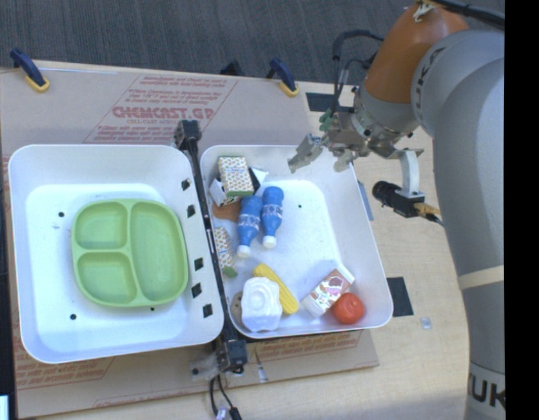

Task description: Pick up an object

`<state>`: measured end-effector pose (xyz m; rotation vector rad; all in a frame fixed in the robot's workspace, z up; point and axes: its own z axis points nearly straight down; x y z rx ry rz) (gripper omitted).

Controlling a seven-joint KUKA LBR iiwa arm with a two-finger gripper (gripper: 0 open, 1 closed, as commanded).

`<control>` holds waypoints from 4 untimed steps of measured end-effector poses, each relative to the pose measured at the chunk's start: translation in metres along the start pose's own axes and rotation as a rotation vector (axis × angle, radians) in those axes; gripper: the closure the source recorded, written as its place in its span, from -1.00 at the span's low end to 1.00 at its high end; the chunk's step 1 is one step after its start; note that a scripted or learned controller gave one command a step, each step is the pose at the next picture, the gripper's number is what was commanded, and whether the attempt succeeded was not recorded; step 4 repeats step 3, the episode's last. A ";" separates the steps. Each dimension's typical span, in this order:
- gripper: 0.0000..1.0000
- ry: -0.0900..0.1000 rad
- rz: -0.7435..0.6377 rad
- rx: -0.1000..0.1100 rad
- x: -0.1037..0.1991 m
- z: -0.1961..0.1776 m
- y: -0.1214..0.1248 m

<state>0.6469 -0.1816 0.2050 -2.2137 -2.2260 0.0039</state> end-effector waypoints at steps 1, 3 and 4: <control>-1.00 0.001 -0.002 0.007 0.029 0.115 -0.002; 1.00 0.001 0.000 -0.003 0.078 -0.004 -0.014; 1.00 0.001 0.000 -0.003 0.078 -0.004 -0.014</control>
